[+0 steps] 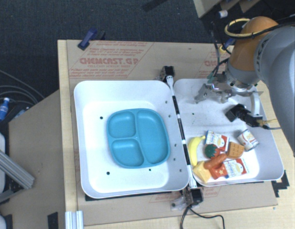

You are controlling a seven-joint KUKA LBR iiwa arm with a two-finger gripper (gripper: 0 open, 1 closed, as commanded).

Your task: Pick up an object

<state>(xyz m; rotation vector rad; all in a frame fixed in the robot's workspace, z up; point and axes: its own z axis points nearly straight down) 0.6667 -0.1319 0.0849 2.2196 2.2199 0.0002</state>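
Camera view: pincer above right bin

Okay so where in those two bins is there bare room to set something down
Left white bin: a bare floor ring around the blue divided plastic tray, widest along its far and left walls. Right white bin: bare middle strip between the end effector and the toy food pile. The near end is crowded.

Grey rounded arm, orange band above wrist, yellow cable loop on top, metallic wrist flange, black block beside it
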